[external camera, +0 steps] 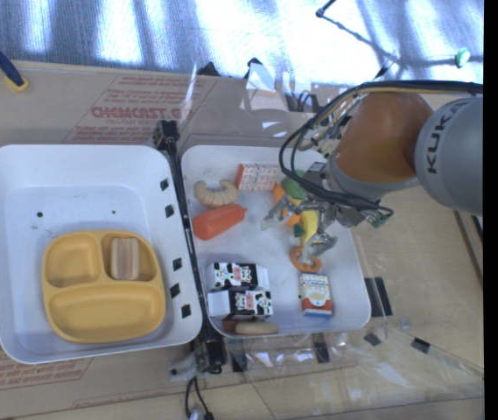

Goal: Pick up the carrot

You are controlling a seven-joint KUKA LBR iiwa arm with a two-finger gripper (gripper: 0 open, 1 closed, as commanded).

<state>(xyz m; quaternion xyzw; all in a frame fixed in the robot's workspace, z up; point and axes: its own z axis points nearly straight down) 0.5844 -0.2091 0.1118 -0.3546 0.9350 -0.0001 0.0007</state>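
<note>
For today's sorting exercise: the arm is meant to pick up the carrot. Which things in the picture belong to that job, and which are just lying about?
Belongs to the job:
carrot
gripper
right bin

Just lying about:
yellow divided plate in the left bin
two cow-print cartons
small juice box
croissant

grey KUKA arm with orange wrist band (389,138) reaching in from the right, black cables looped over wrist, two-finger metal gripper (312,226) pointing down, low over right side
</note>
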